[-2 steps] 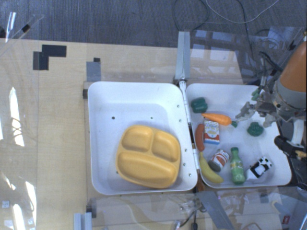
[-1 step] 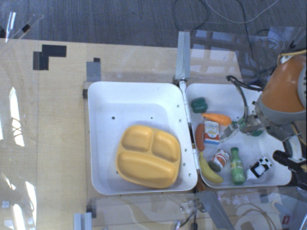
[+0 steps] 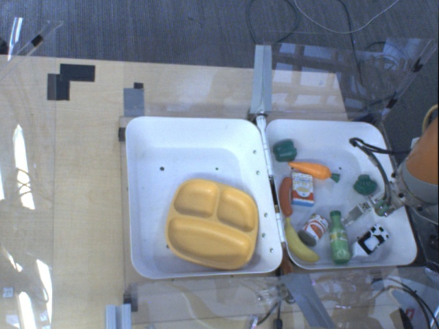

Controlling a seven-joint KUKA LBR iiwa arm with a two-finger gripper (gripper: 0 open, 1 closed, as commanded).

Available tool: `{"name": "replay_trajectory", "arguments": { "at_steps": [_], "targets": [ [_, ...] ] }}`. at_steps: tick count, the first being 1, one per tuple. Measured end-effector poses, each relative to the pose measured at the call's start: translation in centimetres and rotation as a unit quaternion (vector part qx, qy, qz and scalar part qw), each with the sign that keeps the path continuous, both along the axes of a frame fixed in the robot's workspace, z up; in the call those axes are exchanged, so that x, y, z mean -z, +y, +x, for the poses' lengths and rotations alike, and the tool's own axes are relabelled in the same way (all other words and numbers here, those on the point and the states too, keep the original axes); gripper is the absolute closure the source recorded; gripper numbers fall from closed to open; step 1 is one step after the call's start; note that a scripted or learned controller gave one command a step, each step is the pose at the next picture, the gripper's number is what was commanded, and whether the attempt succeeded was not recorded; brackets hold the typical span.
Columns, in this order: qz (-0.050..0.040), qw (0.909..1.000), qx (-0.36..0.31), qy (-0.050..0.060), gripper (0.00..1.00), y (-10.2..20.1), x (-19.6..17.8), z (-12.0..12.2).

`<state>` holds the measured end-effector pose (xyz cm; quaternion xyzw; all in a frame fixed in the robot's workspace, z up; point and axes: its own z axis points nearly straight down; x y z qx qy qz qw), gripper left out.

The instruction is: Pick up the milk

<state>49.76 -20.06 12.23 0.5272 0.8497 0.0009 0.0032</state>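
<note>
While the left bin (image 3: 147,184) carries nothing but 1 yellow divided tray (image 3: 214,223), lying flat toward its near right corner, all the action sits next door. Over the divider we go, into the right bin (image 3: 343,130), and it's crowded: a sausage (image 3: 285,196) and a banana (image 3: 300,242) lie along the left wall, a green pepper (image 3: 285,149) and a carrot (image 3: 312,170) sit up top, and a red-and-blue labelled box (image 3: 302,188) sits just below the carrot. Lower down, a can (image 3: 314,228) lies tipped beside a green bottle (image 3: 337,237).

Now the gripper (image 3: 365,211), slanting in from the right, low between the bottle and the milk (image 3: 374,239). I take that black-and-white cow-patterned carton in the near right corner for the milk. The gripper is just beside it, up and to the left, and holds nothing that I can see. Open or closed? Cannot tell from here. Tucked against the wall like that, the milk looks awkward to reach.
</note>
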Motion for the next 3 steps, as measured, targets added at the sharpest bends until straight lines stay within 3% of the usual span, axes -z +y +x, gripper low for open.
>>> {"name": "replay_trajectory", "arguments": {
  "at_steps": [1, 2, 3],
  "targets": [
    [-0.0013, 0.9981, -0.061, -0.003, 0.0, -0.5, 3.3, -0.7],
    [0.0, 0.9995, -0.033, 0.0, 0.0, -0.5, 1.4, 0.2],
    [-0.0014, 0.9979, -0.064, -0.003, 0.0, -0.5, 3.3, -0.6]
  ]
}}
